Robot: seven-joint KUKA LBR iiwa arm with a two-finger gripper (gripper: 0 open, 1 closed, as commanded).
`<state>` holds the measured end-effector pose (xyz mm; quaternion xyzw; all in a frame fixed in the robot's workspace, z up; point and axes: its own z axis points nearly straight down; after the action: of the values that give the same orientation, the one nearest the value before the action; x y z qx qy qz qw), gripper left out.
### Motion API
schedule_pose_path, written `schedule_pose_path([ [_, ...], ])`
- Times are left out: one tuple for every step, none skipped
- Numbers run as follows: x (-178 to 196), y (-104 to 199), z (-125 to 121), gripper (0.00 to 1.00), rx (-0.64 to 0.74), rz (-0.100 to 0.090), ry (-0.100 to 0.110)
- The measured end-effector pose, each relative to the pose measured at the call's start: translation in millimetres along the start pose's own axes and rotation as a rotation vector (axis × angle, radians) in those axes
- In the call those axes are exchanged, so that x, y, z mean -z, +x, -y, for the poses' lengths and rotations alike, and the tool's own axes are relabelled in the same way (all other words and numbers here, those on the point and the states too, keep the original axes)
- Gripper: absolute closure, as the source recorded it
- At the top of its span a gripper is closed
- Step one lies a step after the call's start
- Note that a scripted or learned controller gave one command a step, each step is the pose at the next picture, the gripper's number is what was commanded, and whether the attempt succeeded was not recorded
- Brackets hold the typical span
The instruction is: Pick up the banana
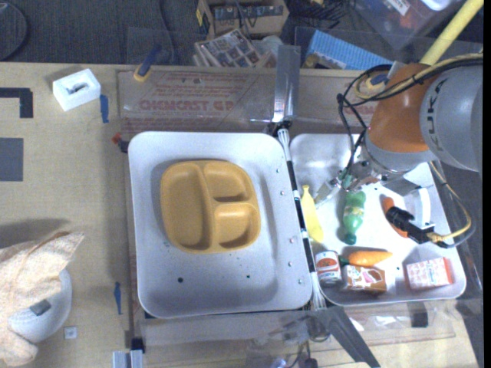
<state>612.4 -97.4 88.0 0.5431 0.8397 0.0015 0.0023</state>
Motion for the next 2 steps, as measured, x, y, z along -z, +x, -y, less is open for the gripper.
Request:
schedule_pose_path([
  [0.0,-35.5,16.4,0.0,0.07,0.004,-0.002],
  [-1.2,-110.3,35.3,0.0,0.116,0.003,0.0],
])
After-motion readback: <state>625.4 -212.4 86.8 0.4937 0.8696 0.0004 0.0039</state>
